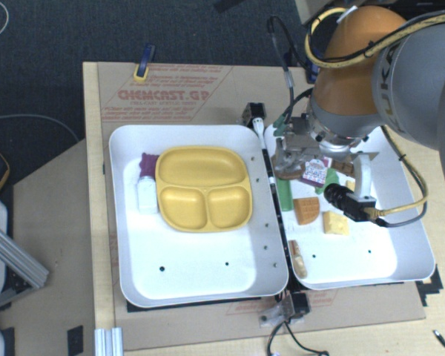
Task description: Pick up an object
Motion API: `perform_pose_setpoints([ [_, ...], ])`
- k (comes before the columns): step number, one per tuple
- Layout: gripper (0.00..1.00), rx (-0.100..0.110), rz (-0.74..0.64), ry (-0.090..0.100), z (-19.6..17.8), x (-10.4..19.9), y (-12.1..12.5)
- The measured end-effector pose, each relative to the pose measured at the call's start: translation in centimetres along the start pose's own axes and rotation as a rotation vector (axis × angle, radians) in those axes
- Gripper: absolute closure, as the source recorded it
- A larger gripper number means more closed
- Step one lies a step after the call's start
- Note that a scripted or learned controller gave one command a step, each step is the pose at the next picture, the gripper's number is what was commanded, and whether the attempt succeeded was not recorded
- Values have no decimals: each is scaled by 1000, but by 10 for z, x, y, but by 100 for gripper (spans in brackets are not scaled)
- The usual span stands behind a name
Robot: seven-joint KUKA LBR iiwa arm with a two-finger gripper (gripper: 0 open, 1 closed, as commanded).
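Observation:
My gripper (291, 165) reaches down into the upper left part of the right bin (371, 262), close to the wall shared with the left bin. Right beside it lies a purple and white packet (316, 173). A green stick-like object (283, 196) lies just below the gripper. Further toward the front lie a brown-orange block (306, 211) and a small yellow block (336, 223). A thin brown bar (297, 259) rests by the bin's front left wall. No object shows between the gripper's parts.
The left bin (200, 288) holds a yellow divided tray (204, 188) and a white bottle with a purple cap (146, 190) at its left. The grey and orange arm (363, 58) covers the right bin's back part.

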State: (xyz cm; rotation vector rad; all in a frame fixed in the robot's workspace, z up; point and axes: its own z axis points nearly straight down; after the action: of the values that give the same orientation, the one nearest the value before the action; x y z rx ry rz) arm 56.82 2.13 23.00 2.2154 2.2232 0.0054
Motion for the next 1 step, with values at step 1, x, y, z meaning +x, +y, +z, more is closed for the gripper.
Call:
perform_pose_setpoints([
  [1, 100, 8, 3, 0, 13, 5, -9],
])
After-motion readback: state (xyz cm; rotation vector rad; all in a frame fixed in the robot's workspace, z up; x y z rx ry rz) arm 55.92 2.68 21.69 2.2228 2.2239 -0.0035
